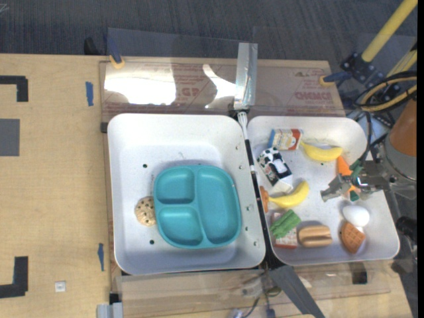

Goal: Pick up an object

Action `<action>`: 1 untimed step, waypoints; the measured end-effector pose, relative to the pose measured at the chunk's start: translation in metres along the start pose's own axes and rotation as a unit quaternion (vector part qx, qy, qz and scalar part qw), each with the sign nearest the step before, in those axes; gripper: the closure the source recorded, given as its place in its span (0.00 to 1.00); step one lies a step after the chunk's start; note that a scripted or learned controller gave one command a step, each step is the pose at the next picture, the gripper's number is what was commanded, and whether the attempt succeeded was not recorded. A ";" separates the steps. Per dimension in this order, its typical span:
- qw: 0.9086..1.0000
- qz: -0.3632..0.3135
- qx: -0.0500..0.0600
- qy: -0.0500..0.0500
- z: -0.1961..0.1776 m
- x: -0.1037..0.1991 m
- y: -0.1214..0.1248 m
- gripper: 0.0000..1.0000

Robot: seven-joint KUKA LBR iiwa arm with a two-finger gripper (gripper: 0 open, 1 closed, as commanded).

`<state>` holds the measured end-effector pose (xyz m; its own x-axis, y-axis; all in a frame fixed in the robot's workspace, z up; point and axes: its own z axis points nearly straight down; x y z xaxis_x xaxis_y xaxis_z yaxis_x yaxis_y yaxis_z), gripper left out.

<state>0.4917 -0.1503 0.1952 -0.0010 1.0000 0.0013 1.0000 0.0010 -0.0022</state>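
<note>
Two white bins sit side by side on the tabletop (46, 177); the right bin (381, 247) holds the toys, and the claw (339, 189) hovers low at its 3 o'clock side, prongs seemingly apart with nothing between them. Nearest targets are the smooth white egg (356, 214) just below and an orange carrot (344, 166) above. Round and slick, the egg probably calls for a centred, straight-down closure. Two curved yellow bananas (322, 152) lie further left. A teal compartment tray (197, 205) fills the left bin (132, 138).
</note>
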 end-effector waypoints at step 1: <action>1.000 0.011 0.000 -0.001 0.021 -0.075 0.069 0.00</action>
<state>0.5603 -0.2250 0.1741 0.0216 0.9998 -0.0014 0.9998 -0.0216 -0.0013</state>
